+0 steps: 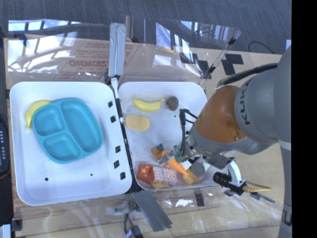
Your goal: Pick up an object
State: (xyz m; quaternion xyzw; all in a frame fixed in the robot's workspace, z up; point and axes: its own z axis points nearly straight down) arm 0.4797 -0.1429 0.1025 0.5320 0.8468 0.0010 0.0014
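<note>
Objects for picking are lying in the right bin (130,133) — the left bin (20,148) is carrying a blue divided tray (68,129), with a yellow banana-shaped piece (32,111) tucking against the tray's upper-left edge, partly under it.

Crossing the divider: a yellow banana (147,104) is lying near the far wall, a small brown round thing (171,102) sitting just beside its right tip. Below it a pale yellow oval piece (137,123) is resting alone, well apart from the clutter.

Near the front wall a heap is crowding together — a red-and-white carton (157,174), orange pieces (173,163) leaning over it — likely hard to separate.

The gripper (184,155) is hanging over the heap's right side, the arm (247,113) reaching in from the right. Whether anything is being held, I cannot tell; the wrist is hiding that part.
</note>
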